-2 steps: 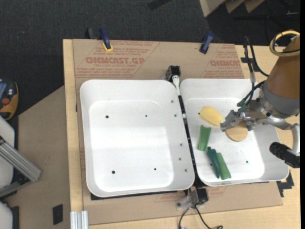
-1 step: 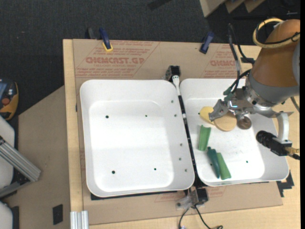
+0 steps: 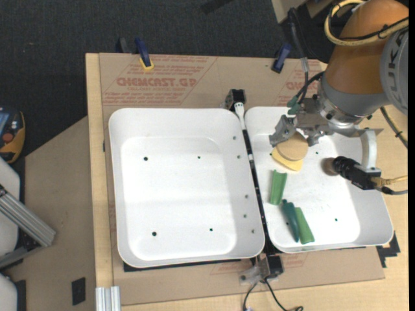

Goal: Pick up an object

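- Looking down from the camera view, the gripper (image 3: pixel 291 133) hangs over the upper left part of the right bin (image 3: pixel 369 229), directly above a pale yellow rounded piece (image 3: pixel 290 155).
- Whether the gripper is wide, narrow or closed on anything I cannot tell; the wrist hardware hides the tips, and the yellow piece seems to rest on the bin floor just beneath.
- 2 other candidates lie lower in that bin: a light green stick (image 3: pixel 278 188) just below the yellow piece, and a darker green stick (image 3: pixel 297 222) near the front rim.
- The yellow piece looks light and probably soft, foam-like, so it should yield slightly; its rounded edges may slip, so closing across its narrower width seems best.
- The green sticks look stiff and light, best taken across the middle.
- The left bin (image 3: pixel 123 173) sits beside it on the tabletop (image 3: pixel 162 76).
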Controlling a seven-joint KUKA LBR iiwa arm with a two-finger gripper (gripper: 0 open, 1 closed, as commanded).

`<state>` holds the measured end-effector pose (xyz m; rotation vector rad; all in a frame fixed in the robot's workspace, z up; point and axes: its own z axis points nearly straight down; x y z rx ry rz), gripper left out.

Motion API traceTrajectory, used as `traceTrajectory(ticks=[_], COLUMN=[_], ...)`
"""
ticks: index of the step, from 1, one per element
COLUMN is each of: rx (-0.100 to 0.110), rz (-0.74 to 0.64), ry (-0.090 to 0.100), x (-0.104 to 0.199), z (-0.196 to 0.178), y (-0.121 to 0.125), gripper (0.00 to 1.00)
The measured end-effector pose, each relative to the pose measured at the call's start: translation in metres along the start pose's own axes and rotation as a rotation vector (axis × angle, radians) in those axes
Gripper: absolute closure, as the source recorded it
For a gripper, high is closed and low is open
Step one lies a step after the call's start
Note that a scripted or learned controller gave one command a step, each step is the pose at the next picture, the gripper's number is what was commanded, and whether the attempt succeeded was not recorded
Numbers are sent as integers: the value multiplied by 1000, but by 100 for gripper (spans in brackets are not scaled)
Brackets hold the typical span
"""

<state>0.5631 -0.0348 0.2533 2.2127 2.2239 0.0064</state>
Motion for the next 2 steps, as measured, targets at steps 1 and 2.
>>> traceTrajectory(ticks=[1, 2], rx=[8, 0], rz=[8, -2], ry=[1, 2], x=[-24, 34], z=[-16, -47], y=[-36, -26], gripper=[100, 100])
